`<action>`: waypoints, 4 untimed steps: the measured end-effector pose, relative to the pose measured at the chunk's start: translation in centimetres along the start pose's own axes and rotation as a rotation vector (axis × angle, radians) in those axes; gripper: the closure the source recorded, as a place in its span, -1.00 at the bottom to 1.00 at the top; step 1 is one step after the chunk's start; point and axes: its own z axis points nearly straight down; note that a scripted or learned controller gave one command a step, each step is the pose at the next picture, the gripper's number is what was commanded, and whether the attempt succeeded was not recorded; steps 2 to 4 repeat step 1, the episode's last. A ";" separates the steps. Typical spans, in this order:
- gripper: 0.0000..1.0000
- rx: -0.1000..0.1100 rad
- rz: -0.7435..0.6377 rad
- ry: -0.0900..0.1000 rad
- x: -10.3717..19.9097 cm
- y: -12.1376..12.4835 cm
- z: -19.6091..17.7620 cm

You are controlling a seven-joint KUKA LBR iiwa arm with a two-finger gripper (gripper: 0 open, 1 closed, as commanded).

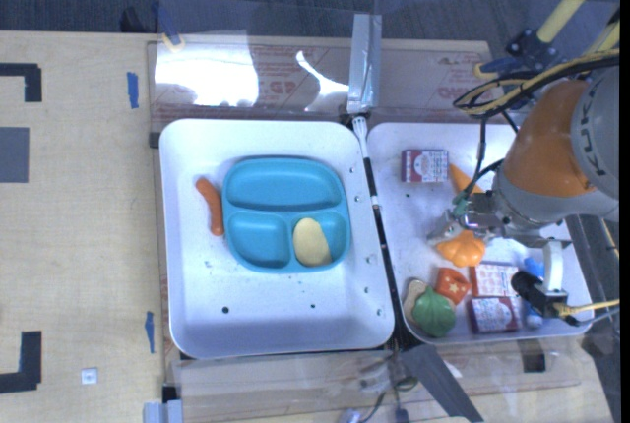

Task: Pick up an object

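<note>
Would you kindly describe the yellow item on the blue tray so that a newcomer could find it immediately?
Start at the left white bin, which holds a blue divided tray. In the tray's lower right compartment lies a pale yellow egg-shaped item. It is the one thing on the tray; the orange sausage-shaped piece lies outside it, on the bin floor to its left.

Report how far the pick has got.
Done: the arm has reached into the right bin, its pincer low over the orange object. In hand: nothing visibly held; the fingers are too hidden to judge. Left: grasp and lift an object; the green ball and red boxes lie untouched.
</note>
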 end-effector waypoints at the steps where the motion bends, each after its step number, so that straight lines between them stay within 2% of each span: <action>1: 1.00 0.004 -0.020 0.003 6.6 3.9 -8.9; 4: 1.00 0.004 -0.020 0.003 6.6 3.9 -8.9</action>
